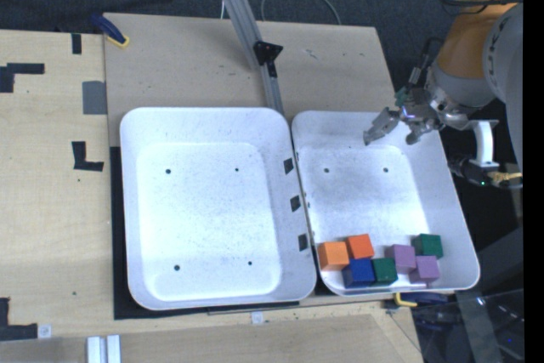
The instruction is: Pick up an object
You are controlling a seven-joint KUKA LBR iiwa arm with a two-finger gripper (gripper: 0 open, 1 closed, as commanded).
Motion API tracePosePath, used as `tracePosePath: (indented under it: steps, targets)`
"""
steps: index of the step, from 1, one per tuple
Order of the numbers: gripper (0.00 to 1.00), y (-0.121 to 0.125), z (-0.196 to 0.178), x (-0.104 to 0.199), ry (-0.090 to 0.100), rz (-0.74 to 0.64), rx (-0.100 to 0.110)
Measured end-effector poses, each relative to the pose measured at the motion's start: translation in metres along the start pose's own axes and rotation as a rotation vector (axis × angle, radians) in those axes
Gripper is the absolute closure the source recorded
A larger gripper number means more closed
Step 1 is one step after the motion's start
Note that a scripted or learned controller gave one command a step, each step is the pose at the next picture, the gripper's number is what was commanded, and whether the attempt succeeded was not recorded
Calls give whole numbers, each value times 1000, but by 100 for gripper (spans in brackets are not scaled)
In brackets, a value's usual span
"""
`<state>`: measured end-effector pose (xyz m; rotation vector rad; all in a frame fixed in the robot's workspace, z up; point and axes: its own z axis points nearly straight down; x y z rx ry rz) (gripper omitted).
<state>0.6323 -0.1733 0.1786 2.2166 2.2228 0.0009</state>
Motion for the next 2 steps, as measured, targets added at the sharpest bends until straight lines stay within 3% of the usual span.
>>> tracePosePath:
  steps: [1,2]
  targets:
    - [0,48,-53,-35,-3,1,-6]
    - [0,40,23,69,4,-5,9]
